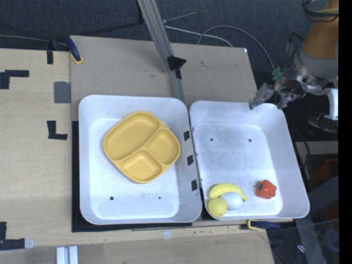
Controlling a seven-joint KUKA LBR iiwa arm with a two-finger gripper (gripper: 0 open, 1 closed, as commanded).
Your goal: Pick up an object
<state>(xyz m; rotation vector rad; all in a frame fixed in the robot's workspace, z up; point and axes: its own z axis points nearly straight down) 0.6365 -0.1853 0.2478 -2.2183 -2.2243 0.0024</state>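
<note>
- gripper (269, 97) sits at far right corner of right bin (291, 147), over the rim; two dark fingers look spread, one fingertip (257, 101) pointing left-down, the other near (285, 99)
- nothing between the fingers; whether they touch the bin rim is unclear
- arm (319, 48) grey with orange band, comes in from right edge, wrist just above the bin's far right corner
- red pepper-like object (265, 189) lies in right bin near its front right corner, well apart from gripper
- yellow banana (226, 190) in front part of right bin, left of the red object
- white egg-like ball (234, 201) touching the banana, just below it
- yellow round fruit (217, 207) beside the white ball, at front left corner of right bin
- left bin (93, 147) holds a yellow divided plate (142, 146), three compartments, lying tilted in plan, around the bin's middle
- grey metal bar (157, 26) runs from top down to the gap between bins
- blue-yellow clamp (75, 50) at bench's far left corner
</note>
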